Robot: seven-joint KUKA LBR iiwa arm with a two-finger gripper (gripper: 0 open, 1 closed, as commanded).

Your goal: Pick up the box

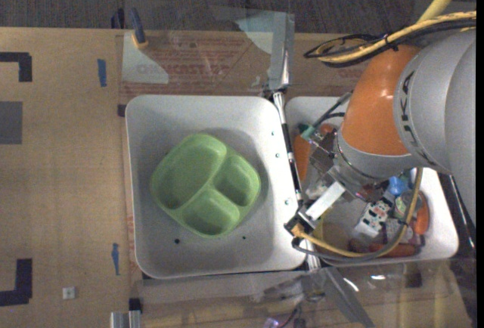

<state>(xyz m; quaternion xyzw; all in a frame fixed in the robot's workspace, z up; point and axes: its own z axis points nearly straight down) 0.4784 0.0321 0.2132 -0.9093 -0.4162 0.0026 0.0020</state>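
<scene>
The small white box (374,218) with dark marks is seen in the bin (442,241) on the view's right. It lies among other small things, just beside the grey and orange arm (386,115). The gripper (333,175) is found low over that bin. Whether it is open or closed, or whether anything is held, cannot be told. The box is thought to be light and made of thin card, so it could be squashed. It is best taken gently by two flat sides.
</scene>
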